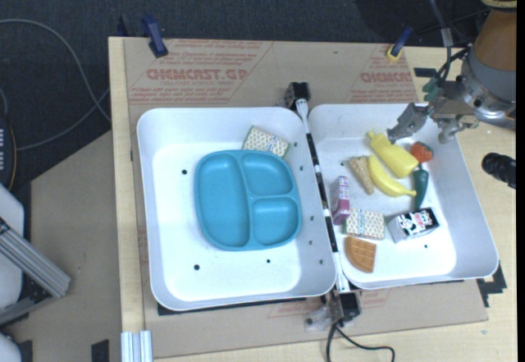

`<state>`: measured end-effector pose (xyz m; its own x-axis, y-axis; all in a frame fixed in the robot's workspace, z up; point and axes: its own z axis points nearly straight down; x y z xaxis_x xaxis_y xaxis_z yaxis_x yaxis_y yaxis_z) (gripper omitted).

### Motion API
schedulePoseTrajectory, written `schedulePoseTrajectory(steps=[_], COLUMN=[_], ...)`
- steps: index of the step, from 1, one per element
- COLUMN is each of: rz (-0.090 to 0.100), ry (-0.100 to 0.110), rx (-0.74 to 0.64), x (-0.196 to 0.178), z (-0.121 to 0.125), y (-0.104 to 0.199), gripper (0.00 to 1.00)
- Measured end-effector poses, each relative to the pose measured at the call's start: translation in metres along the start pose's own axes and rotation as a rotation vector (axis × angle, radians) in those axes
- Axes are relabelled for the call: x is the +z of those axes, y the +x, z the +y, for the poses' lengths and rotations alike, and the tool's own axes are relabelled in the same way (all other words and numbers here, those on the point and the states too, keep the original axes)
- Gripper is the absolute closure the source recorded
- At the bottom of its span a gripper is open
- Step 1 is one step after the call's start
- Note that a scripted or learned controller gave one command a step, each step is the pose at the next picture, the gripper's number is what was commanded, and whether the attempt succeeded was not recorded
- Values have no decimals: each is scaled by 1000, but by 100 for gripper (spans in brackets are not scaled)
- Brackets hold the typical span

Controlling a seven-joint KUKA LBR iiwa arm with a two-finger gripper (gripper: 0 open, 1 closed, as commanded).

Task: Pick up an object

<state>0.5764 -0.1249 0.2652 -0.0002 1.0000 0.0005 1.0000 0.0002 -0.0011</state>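
Gripper [418,124] hangs over the right bin [476,213], finger state unclear; you should centre above the yellow block [394,157] and descend straight, avoiding the banana [385,180].

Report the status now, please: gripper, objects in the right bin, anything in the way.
Gripper hovering over right bin, far end. Nothing visibly held. Yellow block and banana just below it. Red piece and green pepper crowd alongside.

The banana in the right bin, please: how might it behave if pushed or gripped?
The banana looks smooth and curved, so it may slip or pivot rather than slide straight. Wedged between the yellow block and cone, it would probably nudge them.
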Motion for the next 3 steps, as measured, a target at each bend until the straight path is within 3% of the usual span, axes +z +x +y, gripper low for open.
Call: schedulePoseTrajectory(steps=[1,2,3], rz=[1,0,0], ry=[3,2,-2], rx=[-1,1,2], x=[104,182,170], z=[43,45,46], y=[6,-2,-2], gripper=[0,0,100])
